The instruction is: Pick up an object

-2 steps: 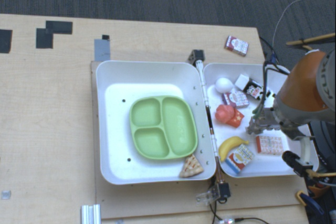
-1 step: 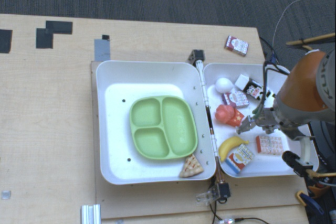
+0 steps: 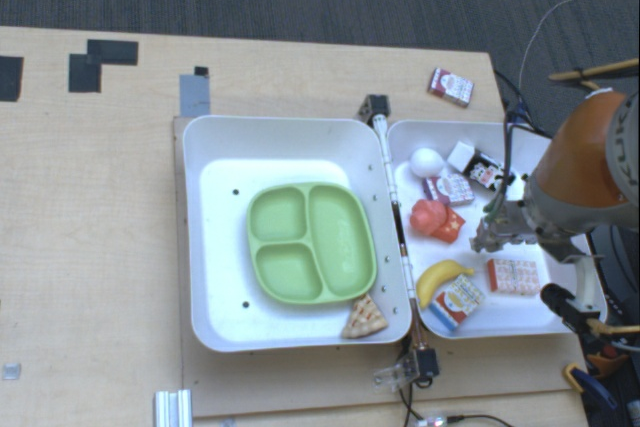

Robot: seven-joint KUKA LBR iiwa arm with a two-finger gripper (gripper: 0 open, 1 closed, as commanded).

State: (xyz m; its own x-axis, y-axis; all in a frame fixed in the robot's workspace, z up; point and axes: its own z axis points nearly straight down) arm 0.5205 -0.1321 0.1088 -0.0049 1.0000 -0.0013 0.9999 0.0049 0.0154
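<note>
The orange-banded arm (image 3: 590, 160) hangs over the right bin (image 3: 540, 323), jaws' state untellable, with the red toy (image 3: 437, 218) just beside to the camera's left.

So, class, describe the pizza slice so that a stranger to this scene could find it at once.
Start at the left white bin, the one holding the green divided plate. Go to that bin's lower right corner, just below the plate. The pizza slice lies there, a small tan triangle with reddish spots, the bin's one loose item.
</note>
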